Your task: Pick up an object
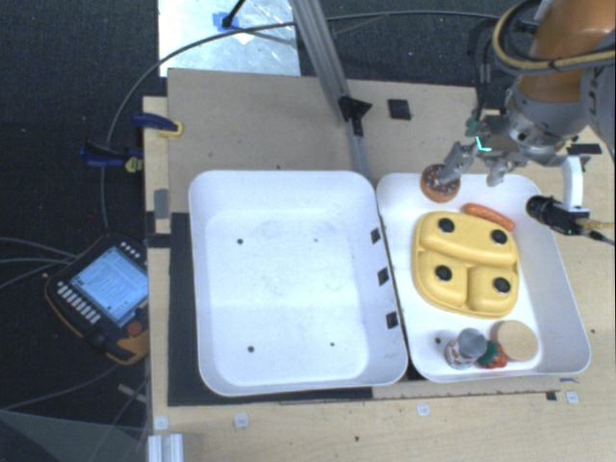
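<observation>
pincer above right bin far edge | beside brown round piece | yellow tray mid-bin

Two white bins; one yellow tray, orange sausage, brown donut, tan disc, grey can.

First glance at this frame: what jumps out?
The big yellow block with four dark dots, in the middle of the right bin, draws the eye first. Next is the arm's orange band at top right, with the pincer hanging over that bin's far edge beside a small brown round object. Smaller pieces sit around the block: an orange sausage shape behind it and a tan disc near the front.
</observation>
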Robot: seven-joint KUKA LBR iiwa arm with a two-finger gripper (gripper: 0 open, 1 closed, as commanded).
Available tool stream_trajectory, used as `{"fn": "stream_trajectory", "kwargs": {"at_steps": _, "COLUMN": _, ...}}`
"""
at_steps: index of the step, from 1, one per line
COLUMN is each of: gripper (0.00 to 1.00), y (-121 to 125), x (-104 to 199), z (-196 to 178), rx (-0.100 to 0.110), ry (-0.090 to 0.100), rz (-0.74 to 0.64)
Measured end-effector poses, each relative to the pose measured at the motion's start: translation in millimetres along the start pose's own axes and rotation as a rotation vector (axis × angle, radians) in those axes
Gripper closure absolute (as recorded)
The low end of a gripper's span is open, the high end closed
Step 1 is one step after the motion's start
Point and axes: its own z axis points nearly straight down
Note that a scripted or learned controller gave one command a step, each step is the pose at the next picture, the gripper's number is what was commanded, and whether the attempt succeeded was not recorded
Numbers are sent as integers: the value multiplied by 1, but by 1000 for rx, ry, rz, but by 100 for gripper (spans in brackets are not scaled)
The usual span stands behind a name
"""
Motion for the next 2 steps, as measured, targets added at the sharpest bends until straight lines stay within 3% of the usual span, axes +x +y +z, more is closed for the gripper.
{"fn": "stream_trajectory", "kwargs": {"at_steps": 1, "gripper": 0, "y": 1, "x": 0, "z": -1, "rx": -3, "ry": 0, "rz": 0}}
{"fn": "stream_trajectory", "kwargs": {"at_steps": 2, "gripper": 0, "y": -8, "x": 3, "z": 45, "rx": 1, "ry": -1, "rz": 2}}
